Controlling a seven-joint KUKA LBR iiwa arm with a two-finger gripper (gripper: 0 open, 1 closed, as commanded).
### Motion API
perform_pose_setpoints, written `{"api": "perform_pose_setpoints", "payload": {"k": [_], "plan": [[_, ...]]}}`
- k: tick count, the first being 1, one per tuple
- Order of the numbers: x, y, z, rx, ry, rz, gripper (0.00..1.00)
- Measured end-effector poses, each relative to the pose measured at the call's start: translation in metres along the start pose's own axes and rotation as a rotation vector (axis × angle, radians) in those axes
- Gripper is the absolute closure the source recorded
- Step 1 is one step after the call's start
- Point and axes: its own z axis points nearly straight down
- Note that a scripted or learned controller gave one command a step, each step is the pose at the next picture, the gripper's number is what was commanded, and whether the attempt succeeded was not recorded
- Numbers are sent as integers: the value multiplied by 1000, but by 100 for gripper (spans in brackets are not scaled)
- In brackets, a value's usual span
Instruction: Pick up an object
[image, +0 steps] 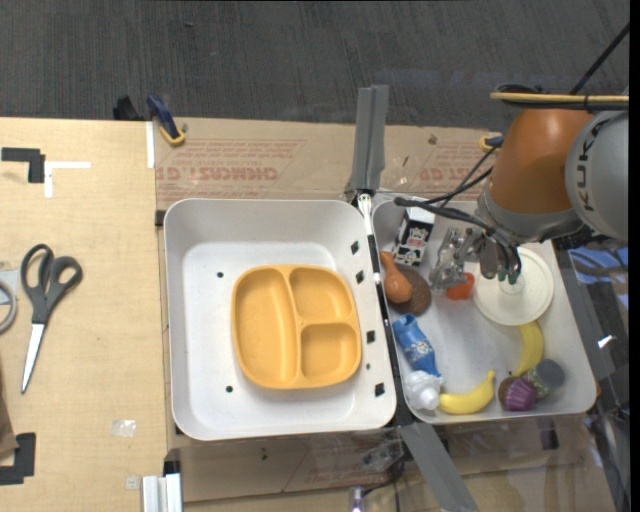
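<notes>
The tool was seen low in the right bin, near its far edge, just above a small red object; whether it was wide or narrow could not be told. For a sound pick, one object should be singled out. The red piece lay closest, with a brown item and a white disc crowding either side, so a straight descent would be advised.

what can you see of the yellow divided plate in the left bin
The divided plate is a yellow-orange tray that looks like matte plastic, with rounded corners and a raised rim. Ridges split it into three compartments: one long section on its left side and two smaller ones stacked on the right. It lies flat and face up, slightly rotated, near the middle of the left bin, resting on the bin's floor. Nothing sits in it.
</notes>
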Motion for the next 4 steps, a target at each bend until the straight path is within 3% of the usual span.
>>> {"api": "perform_pose_setpoints", "payload": {"k": [1,2,3,4], "plan": [[17,-5,-170,0,3,138,100],[57,-11,10,-1,5,-2,100],[11,-68,-131,-1,3,-293,100],[7,9,-162,-2,3,-157,100]]}}
